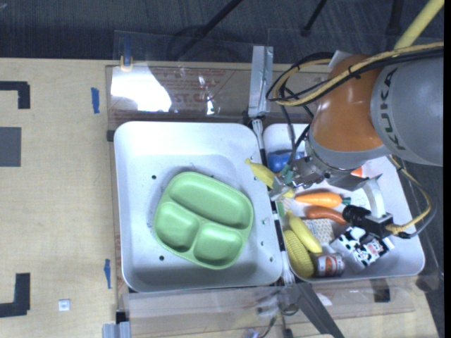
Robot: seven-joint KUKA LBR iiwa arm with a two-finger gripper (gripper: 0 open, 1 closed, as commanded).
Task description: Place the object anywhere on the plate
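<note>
A green divided plate lies in the left white bin. My gripper hangs under the orange-banded wrist, low over the left side of the right bin. A yellow banana-like piece sticks out from just beside the gripper, over the divider between the bins and toward the plate. I cannot see whether the gripper holds it. An orange carrot lies just to the right of and below the gripper.
The right bin also holds a yellow corn cob, a small can, a black-and-white toy, a blue item and a pale netted piece. A clear panel stands behind the left bin.
</note>
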